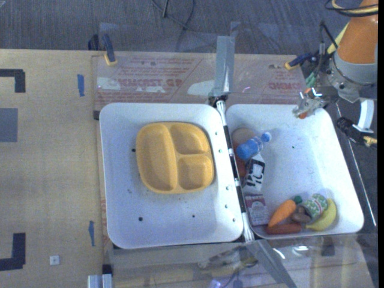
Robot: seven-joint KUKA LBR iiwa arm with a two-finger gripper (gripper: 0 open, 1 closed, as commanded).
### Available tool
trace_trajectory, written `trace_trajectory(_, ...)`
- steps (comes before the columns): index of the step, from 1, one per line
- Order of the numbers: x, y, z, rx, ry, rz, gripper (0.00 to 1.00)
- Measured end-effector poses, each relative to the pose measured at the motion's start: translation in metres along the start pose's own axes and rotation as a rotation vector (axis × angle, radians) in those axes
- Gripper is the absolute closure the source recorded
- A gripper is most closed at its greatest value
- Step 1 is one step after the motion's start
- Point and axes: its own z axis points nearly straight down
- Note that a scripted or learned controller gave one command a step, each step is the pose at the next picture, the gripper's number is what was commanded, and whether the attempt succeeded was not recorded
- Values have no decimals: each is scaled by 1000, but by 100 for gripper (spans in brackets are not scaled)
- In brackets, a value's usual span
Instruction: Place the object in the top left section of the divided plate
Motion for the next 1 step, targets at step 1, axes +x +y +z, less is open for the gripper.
trace_trajectory(1,88,-2,7,4,1,-194,100)
